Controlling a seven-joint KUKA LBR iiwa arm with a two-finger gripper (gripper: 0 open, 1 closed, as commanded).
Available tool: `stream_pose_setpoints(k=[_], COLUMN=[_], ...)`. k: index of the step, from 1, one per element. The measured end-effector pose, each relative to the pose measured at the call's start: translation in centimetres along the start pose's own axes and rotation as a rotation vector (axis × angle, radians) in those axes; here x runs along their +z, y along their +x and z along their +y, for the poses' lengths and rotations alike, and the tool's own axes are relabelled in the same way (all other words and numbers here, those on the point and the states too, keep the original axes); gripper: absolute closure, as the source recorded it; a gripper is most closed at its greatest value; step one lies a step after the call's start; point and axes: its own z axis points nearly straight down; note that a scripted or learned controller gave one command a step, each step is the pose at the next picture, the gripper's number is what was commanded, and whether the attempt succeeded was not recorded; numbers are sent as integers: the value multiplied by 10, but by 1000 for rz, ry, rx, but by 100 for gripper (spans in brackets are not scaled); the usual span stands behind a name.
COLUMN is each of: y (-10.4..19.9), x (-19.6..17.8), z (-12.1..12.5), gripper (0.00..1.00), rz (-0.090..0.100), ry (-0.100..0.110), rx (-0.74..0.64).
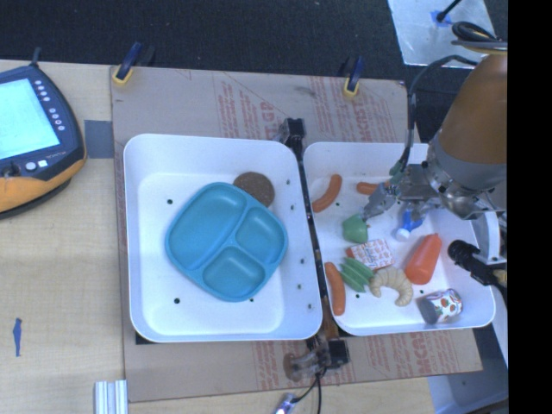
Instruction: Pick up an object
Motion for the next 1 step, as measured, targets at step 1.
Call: stream_pose_setpoints(k=[1], y=[-8], x=[121], z=[53], gripper=[0], rz=[-2], ry=[1], rx=[-2])
